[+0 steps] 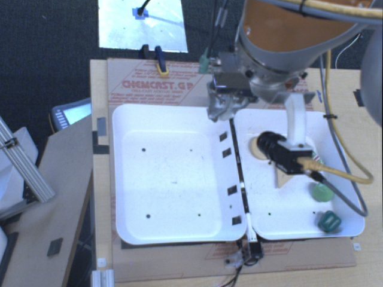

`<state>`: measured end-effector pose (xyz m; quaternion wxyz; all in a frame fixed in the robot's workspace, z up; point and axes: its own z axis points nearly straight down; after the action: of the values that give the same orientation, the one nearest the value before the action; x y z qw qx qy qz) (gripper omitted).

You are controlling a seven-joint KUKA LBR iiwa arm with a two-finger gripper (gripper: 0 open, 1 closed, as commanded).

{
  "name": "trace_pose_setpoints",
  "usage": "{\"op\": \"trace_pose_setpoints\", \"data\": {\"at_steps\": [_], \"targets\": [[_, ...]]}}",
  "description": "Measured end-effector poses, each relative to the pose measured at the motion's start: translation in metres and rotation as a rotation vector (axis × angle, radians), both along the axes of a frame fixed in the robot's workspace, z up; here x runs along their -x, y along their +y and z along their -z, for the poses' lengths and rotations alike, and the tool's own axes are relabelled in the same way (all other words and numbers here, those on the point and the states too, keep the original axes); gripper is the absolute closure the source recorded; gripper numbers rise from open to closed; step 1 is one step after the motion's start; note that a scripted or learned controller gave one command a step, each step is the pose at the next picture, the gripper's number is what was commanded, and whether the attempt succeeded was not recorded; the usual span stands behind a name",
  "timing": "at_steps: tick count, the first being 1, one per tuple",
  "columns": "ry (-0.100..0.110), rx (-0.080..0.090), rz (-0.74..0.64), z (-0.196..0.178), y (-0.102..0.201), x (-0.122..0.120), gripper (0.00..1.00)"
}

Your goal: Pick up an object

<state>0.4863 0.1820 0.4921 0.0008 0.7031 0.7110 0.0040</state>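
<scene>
**Arm (299, 23) over two bins, gripper (222, 109) at the far rim**

The arm, grey with an orange band, looms largest at upper right, closest to the lens. Below it the gripper hangs over the far end of the divide where the left bin (167, 178) and right bin (287, 214) meet. Whether it is open or closed cannot be told, since it appears as a blurred metal mass.

All loose objects lie in the right bin, well apart from the gripper. These are a tan disc (255, 149), possibly wood and partly hidden, a tan wedge (280, 179) just nearside of it, a green ball (321, 191) towards the right wall, and a teal block (328, 221) in the near right corner. A printed board (149, 84) underlies both bins, and a blue clamp (160, 61) sits at its far edge.
</scene>
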Motion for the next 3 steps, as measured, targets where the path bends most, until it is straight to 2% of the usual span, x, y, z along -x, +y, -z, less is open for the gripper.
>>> {"op": "trace_pose_setpoints", "data": {"at_steps": [1, 2, 3], "targets": [[-0.001, 0.001, 0.004, -0.0433, 0.0392, -0.0345, 1.00], [0.002, 0.002, 0.001, -0.0523, 0.0372, -0.0335, 1.00], [0.003, 0.002, 0.000, -0.0517, 0.0373, -0.0335, 0.00]]}}
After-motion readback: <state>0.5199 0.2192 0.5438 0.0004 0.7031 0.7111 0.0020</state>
